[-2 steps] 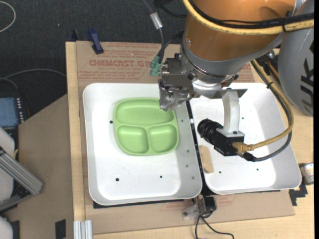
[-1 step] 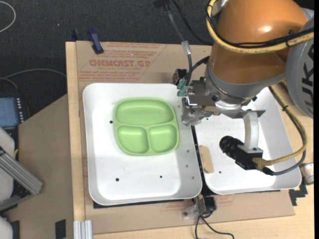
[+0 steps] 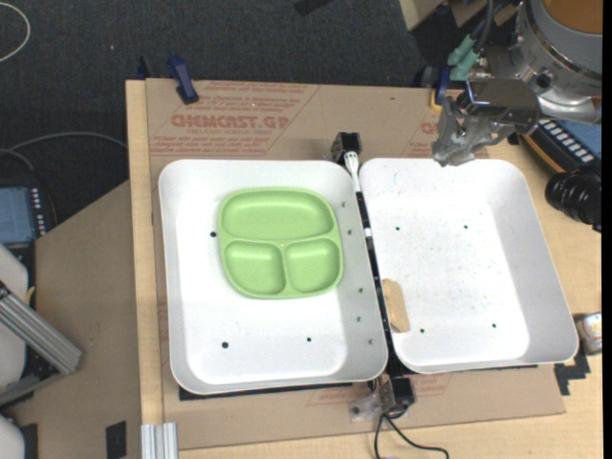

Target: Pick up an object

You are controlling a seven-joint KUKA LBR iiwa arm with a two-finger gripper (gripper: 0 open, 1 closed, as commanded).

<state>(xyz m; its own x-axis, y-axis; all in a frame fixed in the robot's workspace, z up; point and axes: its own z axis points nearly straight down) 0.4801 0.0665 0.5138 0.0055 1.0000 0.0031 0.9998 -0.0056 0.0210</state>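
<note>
At the near edge of the desk (image 3: 287, 404), a small clamp and dangling wires (image 3: 397, 419) are sitting just below the seam between the two bins, too small to make out clearly. A small tan wooden piece (image 3: 396, 306) is lying in the right bin (image 3: 497, 256) against its left wall, near the near-left corner; its long axis is running near to far, tilted slightly, and its exact shape is hard to tell. Fine dark specks are dotting that bin's floor.

In the left bin (image 3: 191, 295), a green divided plate (image 3: 281, 242) is lying flat toward the far half, its long axis running left to right, with the one large compartment on the far side and the two small ones facing the near edge.

Beyond the bins, red printing on the brown board is reading "CHEMCAST", with further letters after it and the lines above and below too faint to read. A blue clip (image 3: 182, 77) is gripping the far-left corner.

The gripper (image 3: 459, 146) is hanging over the far edge of the right bin, near its far-left corner. Its fingers are blurring into the grey metal, so I cannot tell how wide they are standing. The arm (image 3: 564, 27) above is being cut off by the upper right corner.
</note>
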